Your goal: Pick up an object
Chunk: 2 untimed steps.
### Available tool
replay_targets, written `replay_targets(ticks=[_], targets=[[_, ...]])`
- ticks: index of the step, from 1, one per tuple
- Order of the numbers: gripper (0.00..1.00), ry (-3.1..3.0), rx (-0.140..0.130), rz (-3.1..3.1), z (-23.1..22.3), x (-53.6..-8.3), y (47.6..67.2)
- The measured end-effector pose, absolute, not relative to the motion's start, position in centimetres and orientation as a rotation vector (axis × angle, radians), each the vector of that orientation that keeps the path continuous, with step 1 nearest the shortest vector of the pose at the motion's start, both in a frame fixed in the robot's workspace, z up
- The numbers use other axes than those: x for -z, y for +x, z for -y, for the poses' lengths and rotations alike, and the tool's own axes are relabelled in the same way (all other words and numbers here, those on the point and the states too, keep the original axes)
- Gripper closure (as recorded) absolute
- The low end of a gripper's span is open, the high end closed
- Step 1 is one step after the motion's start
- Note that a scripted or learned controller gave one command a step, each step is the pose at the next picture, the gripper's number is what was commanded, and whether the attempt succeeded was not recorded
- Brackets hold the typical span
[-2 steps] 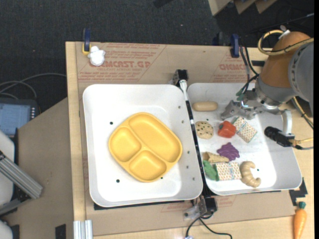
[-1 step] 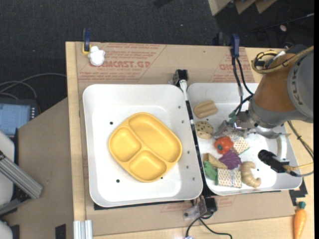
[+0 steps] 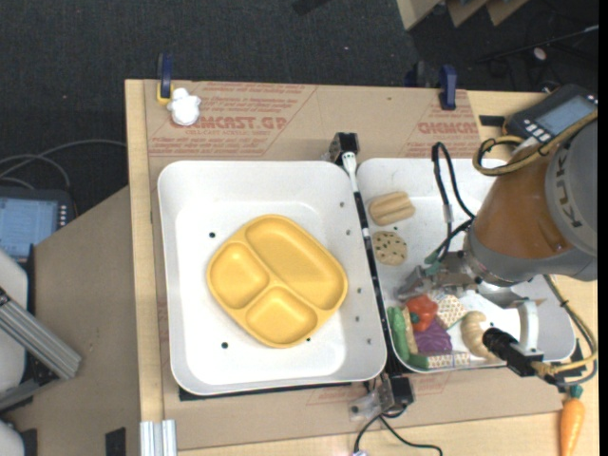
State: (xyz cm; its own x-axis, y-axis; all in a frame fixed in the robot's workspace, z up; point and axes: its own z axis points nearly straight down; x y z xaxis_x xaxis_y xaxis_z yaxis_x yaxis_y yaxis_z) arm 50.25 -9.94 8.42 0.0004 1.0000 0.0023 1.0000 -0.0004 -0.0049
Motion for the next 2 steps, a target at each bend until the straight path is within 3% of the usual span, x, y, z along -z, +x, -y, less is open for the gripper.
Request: replay_targets(ticks=[1,2], targets=[[1.0,-2.226,0.001,2.222,10.1,-9.5,50.5],[1.0,-2.218,0.016,2.237,4.4,-19.1,54.4]])
